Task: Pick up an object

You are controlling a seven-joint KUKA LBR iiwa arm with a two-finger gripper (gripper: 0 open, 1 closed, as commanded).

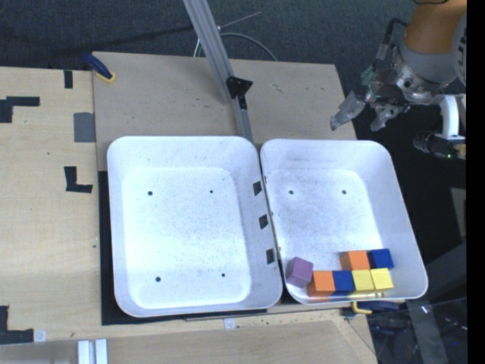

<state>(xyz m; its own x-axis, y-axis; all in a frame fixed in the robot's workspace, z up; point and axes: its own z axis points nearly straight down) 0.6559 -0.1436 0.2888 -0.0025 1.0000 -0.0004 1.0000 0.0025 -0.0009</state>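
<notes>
Two fingers of the claw (364,112) stand spread apart with nothing between them; one grey finger (345,113) juts toward the left, the other sits near the dark wrist hardware. The claw hangs above the worktop (303,89) just beyond the far right corner of the right bin (379,158), outside its rim. Above it the arm (433,29) shows its orange band and grey casing at the picture's upper right.

The blocks lie well apart from the claw, clustered in the near right corner of the right bin. A purple block (301,270) sits furthest left, a little separate. Beside it an orange block (323,280), a blue block (343,280) and two yellow blocks (372,280) form a row against the near wall. Behind that row rest a second orange block (354,260) and a second blue block (380,258), touching each other.

The left bin (121,203) adjoins the right one. A slanted metal pole (212,36) crosses the worktop behind the bins.
</notes>
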